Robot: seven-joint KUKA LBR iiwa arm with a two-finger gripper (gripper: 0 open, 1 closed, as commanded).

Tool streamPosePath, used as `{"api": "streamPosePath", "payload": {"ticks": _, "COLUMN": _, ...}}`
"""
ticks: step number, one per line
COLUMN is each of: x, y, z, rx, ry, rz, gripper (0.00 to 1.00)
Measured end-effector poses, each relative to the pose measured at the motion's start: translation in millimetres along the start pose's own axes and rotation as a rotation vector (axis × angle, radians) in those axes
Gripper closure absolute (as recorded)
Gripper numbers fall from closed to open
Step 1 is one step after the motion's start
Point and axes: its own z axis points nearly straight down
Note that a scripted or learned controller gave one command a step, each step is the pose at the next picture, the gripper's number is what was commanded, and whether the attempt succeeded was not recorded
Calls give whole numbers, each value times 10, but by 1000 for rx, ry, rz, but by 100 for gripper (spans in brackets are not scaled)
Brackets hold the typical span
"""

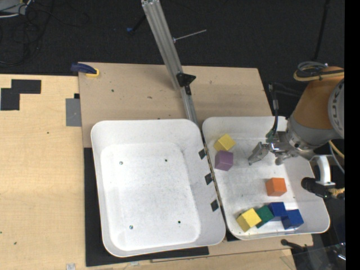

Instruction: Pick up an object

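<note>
My gripper [267, 156] hangs over the right bin [247, 133], its two fingers spread open with nothing between them. An orange cube [275, 187] lies just below and right of it. A yellow cube [224, 143] and a purple cube [224, 160] sit to its left, near the bin's left wall. Along the bin's front edge sit a yellow block [248, 219], a green block [263, 214] and two blue blocks [285, 215] bunched together.
The left bin [147, 187] lies beside the right one, with black clips [206, 178] along the shared edge. A slanted aluminium rail [169, 52] rises behind the bins. The arm's orange band [315, 103] fills the right side.
</note>
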Motion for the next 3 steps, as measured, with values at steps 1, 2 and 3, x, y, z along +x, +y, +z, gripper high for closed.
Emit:
{"api": "streamPosePath", "payload": {"ticks": 1, "x": 6, "y": 9, "z": 362, "rx": -7, "ry": -2, "rz": 1, "gripper": 0}}
{"api": "streamPosePath", "payload": {"ticks": 2, "x": -2, "y": 5, "z": 257, "rx": -7, "ry": -2, "rz": 6, "gripper": 100}}
{"api": "streamPosePath", "payload": {"ticks": 3, "x": -33, "y": 1, "z": -378, "rx": -12, "ry": -4, "rz": 3, "gripper": 100}}
